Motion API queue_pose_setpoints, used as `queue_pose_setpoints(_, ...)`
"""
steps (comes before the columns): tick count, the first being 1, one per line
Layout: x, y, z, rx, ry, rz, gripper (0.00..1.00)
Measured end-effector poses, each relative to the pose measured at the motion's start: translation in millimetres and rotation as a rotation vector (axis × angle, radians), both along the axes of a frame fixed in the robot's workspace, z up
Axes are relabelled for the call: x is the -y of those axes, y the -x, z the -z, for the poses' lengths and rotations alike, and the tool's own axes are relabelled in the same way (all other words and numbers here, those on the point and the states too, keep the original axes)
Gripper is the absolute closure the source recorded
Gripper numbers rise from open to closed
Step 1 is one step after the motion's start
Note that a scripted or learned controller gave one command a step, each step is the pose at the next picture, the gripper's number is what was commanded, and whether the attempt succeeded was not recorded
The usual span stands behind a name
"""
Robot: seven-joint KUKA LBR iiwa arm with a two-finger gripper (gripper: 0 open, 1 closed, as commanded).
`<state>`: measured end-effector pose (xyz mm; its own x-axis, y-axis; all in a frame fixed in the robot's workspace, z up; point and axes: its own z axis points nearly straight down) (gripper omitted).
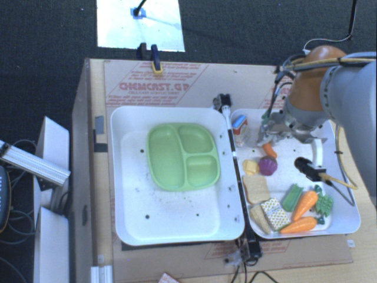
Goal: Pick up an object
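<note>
End effector [269, 139] hangs low at the right bin's [344, 220] far-left corner, just above a small orange piece [269, 150]; can't tell its grip state

Small orange carrot piece [269, 150], right bin, beside purple ball [268, 166]

Two bins side by side on the bench, divided plate [181, 156] in the left bin [132, 217], toy food in the right bin [347, 217], carrots [303, 213] at its front beside bread [256, 188], can [239, 125] at its back left, gripper [272, 135] above a small carrot [269, 151]
</note>
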<state>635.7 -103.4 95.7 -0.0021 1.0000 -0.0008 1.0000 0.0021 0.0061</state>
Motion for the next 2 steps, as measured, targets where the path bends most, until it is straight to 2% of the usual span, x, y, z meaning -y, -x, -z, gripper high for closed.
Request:
queue_pose_setpoints(1,-13.8,93.9,-96.1,-0.004,-0.001,0.001,1.00)
queue_pose_setpoints(2,2.3,149.0,-119.2,-0.006,-0.001,0.001,1.00)
